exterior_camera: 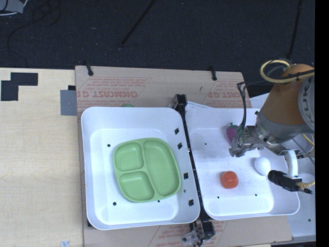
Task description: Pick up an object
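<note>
In the right bin (241,207) lie a small red-orange object (229,179) near the middle front, a white egg-shaped object (262,165) to its right, and a purple object (232,132) toward the back. My gripper (238,149) hangs low over the right bin. It is just in front of the purple object, behind and slightly right of the red-orange one, and left of the white one. The purple object is partly hidden by the gripper body, and I cannot see whether they touch.
The left bin (97,138) holds a green divided plate (147,169). A black divider (187,158) runs between the two bins. The arm's grey and orange body (285,107) covers the right bin's back right corner.
</note>
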